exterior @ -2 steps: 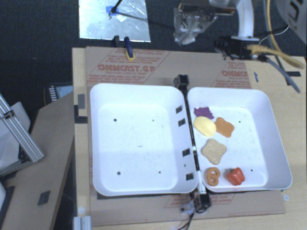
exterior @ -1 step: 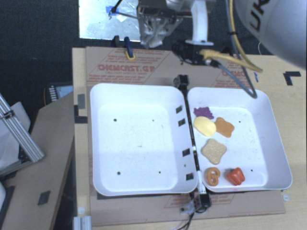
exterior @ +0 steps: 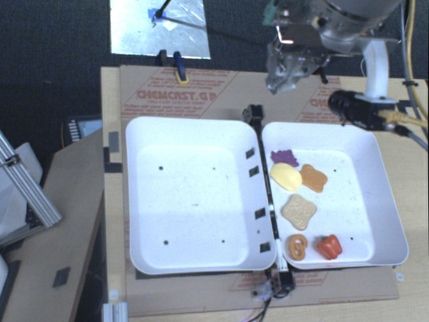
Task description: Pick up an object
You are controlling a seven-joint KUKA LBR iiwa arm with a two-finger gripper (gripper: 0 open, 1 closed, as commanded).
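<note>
Several toy foods lie along the left side of the right bin: a purple grape bunch, a yellow lemon-like piece, an orange piece, a tan bread slice, an orange pretzel and a red pepper. My gripper hangs high above the bench, behind the far edge of the bins, well away from the foods. I see nothing between its fingers.
The left bin sits beside the right one, with a black hinged divider between them. Brown cardboard lies under both bins. A shiny metal sheet rests at the back left.
</note>
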